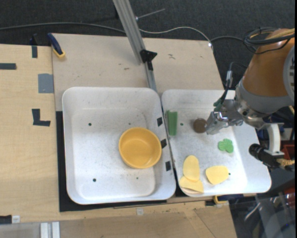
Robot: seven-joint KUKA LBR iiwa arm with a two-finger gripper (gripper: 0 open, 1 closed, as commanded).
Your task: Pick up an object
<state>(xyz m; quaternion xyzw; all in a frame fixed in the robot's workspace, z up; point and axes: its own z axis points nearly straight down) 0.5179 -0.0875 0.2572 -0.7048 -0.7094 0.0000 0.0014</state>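
Observation:
A yellow bowl [140, 147] sits in the left bin [79, 108]. In the right bin [188, 100] lie a green block [172, 123] against the left wall, a small brown round piece [200, 125], a green leafy piece [226, 145] and three pale yellow flat pieces [191, 168], [216, 174], [192, 185]. My gripper [212, 127] hangs low over the right bin, just right of the brown piece and above-left of the green leafy piece. Nothing shows between its fingers.
A slanted grey metal pole [131, 26] crosses the bench behind the bins down to the divider. A blue and yellow tool [55, 45] lies at the bench's back left. Cables run along the dark floor at the top.

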